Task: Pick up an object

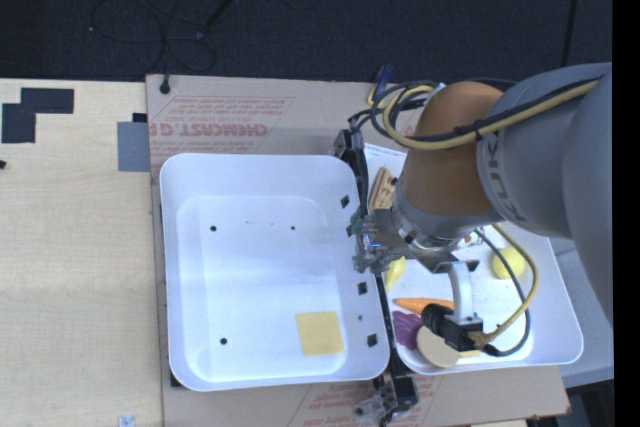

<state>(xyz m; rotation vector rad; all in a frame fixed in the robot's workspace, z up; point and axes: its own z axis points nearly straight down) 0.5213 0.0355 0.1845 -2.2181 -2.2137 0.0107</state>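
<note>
Pale wooden bench (70, 245) bears our two shallow white bins (190, 215); crowded purple and orange objects (405, 323) risk a missed grasp, jaw state untellable.

Thick grey arm (560, 155), smooth and rounded, matte in finish. Broad orange band (450, 160) above the wrist, dome-shaped, glossy brown-orange under the light. Below it a grey metallic collar, then a darker cluster of small fittings. Bundle of yellow and black cables (400, 105) looping over the orange section, with a touch of blue at the top. Another yellow-and-black cable (520, 310) curving low. Pale link running to a black block at the end effector (452, 327).
</note>
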